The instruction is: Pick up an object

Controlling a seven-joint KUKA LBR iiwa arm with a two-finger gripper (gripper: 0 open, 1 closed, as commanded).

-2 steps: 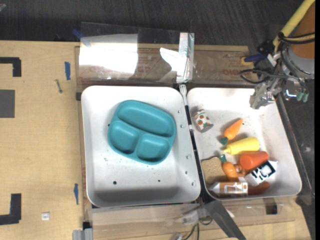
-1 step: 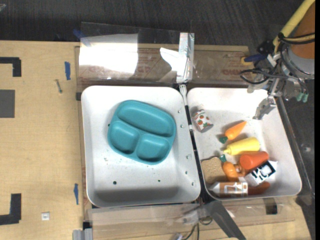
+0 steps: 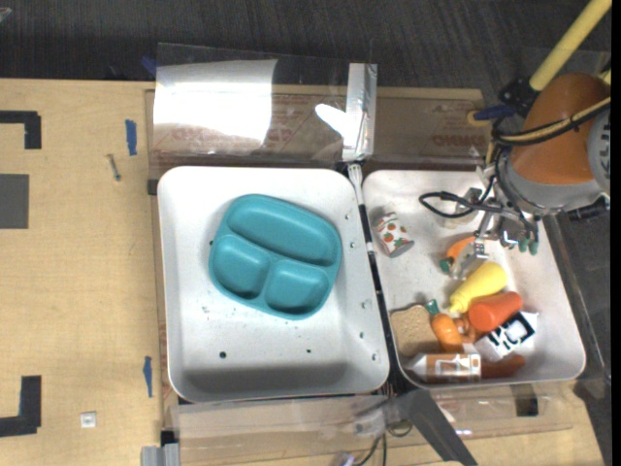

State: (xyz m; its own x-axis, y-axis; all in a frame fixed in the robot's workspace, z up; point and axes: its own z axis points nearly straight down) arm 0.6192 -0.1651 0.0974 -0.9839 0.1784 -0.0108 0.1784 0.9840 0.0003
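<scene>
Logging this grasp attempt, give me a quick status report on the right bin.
Tool low over right bin, nothing seen between fingers. Yellow toy just below it, crowded by orange-red toy and other items. Teal tray in left bin.

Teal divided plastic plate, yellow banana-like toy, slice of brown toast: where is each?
Teal divided plastic plate (image 3: 276, 253): camera view, central ridge.
Yellow banana-like toy (image 3: 478, 284): camera view, mid-body.
Slice of brown toast (image 3: 411, 329): camera view, flat face.
</scene>
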